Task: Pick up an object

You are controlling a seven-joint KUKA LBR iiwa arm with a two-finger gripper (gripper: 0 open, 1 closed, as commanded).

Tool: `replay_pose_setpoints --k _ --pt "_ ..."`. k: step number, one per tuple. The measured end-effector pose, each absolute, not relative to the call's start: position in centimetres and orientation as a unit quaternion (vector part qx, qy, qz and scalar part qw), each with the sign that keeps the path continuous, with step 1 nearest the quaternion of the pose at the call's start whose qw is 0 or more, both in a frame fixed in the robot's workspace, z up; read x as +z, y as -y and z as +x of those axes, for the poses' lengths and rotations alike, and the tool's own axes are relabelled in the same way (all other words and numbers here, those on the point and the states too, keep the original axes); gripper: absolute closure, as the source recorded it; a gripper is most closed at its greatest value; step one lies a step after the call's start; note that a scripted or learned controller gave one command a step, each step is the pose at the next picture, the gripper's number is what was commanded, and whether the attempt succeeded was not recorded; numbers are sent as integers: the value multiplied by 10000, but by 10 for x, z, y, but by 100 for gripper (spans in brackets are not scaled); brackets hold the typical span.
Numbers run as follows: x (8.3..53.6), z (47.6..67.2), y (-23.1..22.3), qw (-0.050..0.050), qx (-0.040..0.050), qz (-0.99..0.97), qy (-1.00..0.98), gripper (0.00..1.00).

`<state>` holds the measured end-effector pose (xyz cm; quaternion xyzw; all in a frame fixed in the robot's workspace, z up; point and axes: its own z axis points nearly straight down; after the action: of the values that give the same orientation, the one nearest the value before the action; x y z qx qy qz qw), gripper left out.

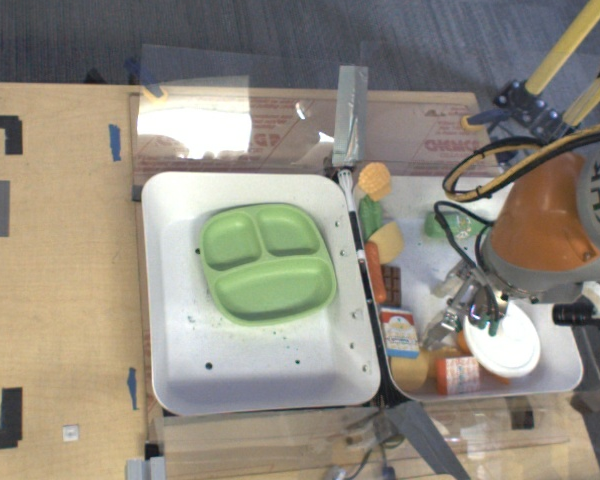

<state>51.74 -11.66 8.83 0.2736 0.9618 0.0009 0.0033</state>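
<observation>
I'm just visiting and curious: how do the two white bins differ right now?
The left bin holds one thing, a green divided plate lying flat at its middle; the right bin holds many small items crowded along its left wall and front. The gripper reaches into the right bin, not the left. Both are shallow, white and set side by side.

The bench (50, 268) bears two white bins (180, 358) side by side.

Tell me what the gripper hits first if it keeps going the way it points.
The gripper points down-left, toward the small carton by the bin's left wall. Probably that carton first, though depth is unclear from above; it might reach the bin floor beforehand.
</observation>
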Motion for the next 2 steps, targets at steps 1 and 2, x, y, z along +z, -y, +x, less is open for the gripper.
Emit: replay_pose_setpoints --k 1,2 --pt "88 568 91 55 11 3313 -9435 0" --pt "89 517 95 45 9 3143 -9493 0"
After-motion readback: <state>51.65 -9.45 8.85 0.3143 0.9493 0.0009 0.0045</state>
